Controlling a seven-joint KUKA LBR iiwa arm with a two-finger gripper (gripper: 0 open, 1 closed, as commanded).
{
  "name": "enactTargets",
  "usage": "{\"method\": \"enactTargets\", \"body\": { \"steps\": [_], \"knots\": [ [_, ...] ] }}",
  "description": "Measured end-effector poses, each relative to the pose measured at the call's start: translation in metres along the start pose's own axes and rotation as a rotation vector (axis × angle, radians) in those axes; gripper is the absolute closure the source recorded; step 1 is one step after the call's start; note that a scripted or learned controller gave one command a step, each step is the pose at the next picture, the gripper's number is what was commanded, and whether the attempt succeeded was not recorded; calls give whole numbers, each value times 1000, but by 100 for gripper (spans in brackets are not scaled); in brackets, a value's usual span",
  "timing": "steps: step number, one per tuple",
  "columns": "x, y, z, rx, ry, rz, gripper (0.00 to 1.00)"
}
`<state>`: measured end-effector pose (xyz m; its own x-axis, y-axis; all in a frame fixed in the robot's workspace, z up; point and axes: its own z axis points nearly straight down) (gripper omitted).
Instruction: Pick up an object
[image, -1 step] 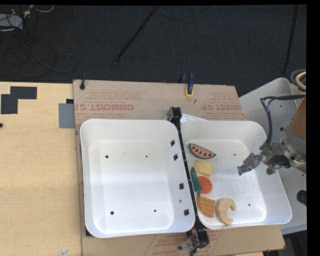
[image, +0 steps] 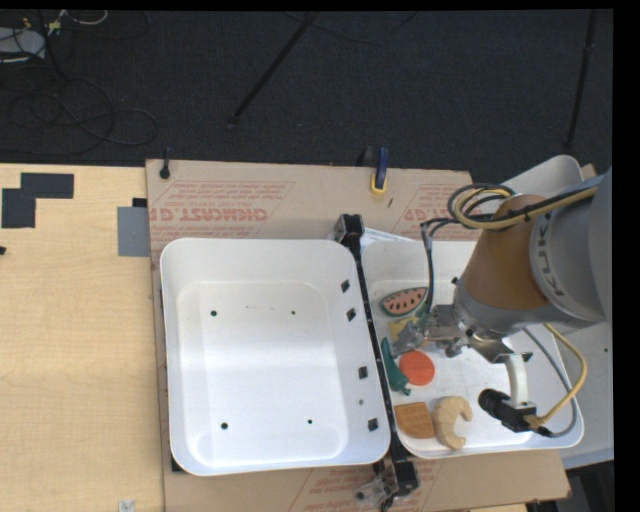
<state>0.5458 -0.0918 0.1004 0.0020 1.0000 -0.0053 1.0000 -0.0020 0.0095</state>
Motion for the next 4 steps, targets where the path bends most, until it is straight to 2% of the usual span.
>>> {"method": "enactTargets", "body": {
  "steps": [1, 2, 3, 4],
  "knots": [
    [0, -3, -6, 14, 5, 5, 100],
    [-26, 38, -193, -6, 1, -3, 100],
    [16, 34, -415, -7, 4, -7, 100],
    [55, 7, -266, 29, 8, -6, 100]
  ]
}}
